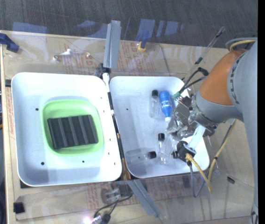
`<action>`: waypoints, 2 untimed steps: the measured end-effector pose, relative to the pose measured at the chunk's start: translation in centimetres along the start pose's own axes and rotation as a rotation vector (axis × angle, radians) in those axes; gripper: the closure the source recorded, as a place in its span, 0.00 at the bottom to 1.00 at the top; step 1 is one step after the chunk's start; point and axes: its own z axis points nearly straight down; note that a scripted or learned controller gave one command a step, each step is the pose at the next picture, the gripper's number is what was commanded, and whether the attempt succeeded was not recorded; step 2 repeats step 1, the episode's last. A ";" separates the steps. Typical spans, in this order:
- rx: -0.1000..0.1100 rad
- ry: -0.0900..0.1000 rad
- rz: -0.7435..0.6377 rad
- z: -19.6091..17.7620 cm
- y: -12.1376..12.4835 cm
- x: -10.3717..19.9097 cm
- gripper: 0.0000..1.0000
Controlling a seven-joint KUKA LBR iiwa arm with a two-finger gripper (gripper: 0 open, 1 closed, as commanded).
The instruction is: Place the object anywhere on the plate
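A green plate [72, 110] with a dark ridged insert [72, 130] lies in the left white bin [23, 92]. In the right bin [132, 97] lie small clear bottles: one with a blue label [165, 104] at the upper middle, one with a black cap [163, 149] near the front, and one on its side [141, 155] at the front left. My gripper [178, 133] hangs low over the right bin's right half, between the blue-labelled bottle and the black-capped one. Its body hides what lies beneath it.
The grey arm with its orange band [216, 85] reaches in over the right bin's right rim. A metal divider [111, 43] stands behind the gap between the bins. Cables trail from the wrist [202, 169] past the bin's front right corner.
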 end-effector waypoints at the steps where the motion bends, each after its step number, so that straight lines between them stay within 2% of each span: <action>1: 0.000 0.000 0.000 0.0 0.0 0.0 0.00; 2: 0.000 0.000 0.000 0.0 0.0 0.0 0.00</action>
